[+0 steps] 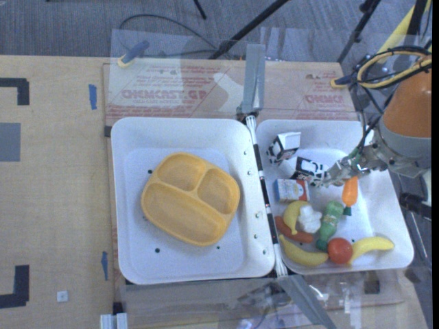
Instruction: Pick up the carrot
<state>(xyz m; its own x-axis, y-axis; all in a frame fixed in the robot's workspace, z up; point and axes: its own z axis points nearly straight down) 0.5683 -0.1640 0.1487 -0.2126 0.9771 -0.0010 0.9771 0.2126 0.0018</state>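
near: tomato [339, 250] and bananas [371, 245] crowd the right bin's [401, 249] front | mid: carrot [350, 191] just above the green bottle [331, 219] | far: my hand [350, 171] right at its top end, grip unreadable, can't tell | plan: I'd pinch mid-carrot and lift straight, clear of the bottle

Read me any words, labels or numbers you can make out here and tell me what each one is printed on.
"CHEMCAST": red letters on the clear sheet lying behind the left bin; further letters after it are too blurred to read.
The same kind of red print shows on the sheet behind the right bin: too faint to read.
Black and white cartons in the right bin: print too small to read.
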